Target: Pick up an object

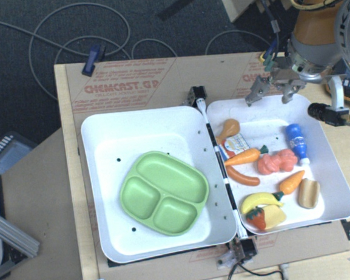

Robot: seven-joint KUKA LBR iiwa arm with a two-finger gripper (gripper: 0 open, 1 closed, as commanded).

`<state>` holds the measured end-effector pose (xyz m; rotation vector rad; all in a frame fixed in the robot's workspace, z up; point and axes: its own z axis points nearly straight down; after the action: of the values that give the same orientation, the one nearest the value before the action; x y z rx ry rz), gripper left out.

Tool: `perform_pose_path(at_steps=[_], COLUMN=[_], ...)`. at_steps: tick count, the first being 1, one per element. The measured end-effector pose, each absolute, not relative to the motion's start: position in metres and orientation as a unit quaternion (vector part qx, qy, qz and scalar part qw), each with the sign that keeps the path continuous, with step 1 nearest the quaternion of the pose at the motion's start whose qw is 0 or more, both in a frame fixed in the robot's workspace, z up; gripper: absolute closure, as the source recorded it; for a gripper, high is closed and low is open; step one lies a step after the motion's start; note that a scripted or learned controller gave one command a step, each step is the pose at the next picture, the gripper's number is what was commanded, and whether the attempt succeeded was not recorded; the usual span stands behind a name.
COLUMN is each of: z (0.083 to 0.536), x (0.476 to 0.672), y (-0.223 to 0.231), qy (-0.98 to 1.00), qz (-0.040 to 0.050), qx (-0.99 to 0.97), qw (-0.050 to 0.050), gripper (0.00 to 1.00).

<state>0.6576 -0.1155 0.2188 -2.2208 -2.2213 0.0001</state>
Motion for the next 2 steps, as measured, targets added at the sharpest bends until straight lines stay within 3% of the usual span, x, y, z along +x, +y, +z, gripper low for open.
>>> perform_pose_path(at_steps=[1,2], z=[0.093,0.084], x=[0.604,0.551], y=[-0.104,-0.109], qy=[-0.707,-0.707], qz=[-0.0003,0.0005], qx=[-0.707,-0.707], qw=[-0.001,0.001], gripper=[0.00,0.00])
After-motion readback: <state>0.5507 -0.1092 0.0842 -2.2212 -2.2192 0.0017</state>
